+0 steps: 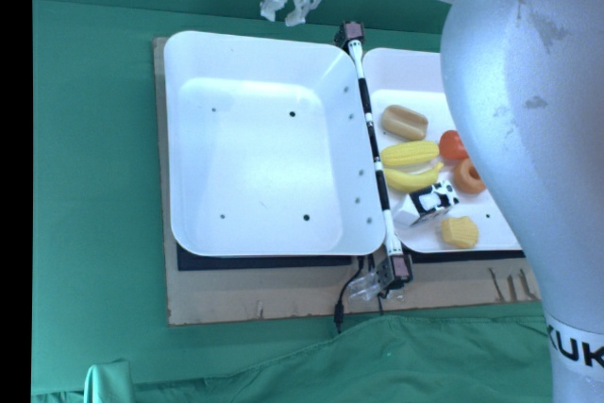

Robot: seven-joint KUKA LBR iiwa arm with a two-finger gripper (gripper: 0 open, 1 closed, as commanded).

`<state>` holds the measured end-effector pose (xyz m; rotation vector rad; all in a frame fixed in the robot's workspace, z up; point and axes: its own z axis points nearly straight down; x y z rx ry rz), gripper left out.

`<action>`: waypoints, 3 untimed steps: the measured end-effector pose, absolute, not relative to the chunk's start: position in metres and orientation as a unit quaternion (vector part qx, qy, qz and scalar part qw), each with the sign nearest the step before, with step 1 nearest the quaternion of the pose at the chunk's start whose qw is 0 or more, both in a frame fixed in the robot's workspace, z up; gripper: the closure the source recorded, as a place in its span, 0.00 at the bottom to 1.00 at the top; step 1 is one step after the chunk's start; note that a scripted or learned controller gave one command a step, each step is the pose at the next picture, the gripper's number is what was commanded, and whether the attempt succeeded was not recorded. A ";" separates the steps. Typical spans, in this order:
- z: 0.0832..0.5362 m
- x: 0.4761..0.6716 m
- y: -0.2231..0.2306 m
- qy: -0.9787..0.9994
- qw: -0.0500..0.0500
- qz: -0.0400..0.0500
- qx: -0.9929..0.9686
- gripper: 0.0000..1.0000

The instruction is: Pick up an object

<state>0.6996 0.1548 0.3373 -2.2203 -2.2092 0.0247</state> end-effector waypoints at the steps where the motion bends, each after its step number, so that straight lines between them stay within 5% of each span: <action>1: 0.374 0.701 0.168 -0.707 -0.001 -0.001 -0.708 1.00; 2: 0.288 0.700 0.168 -0.706 0.002 0.004 -0.708 1.00; 3: 0.304 0.703 0.169 -0.705 0.000 0.000 -0.709 1.00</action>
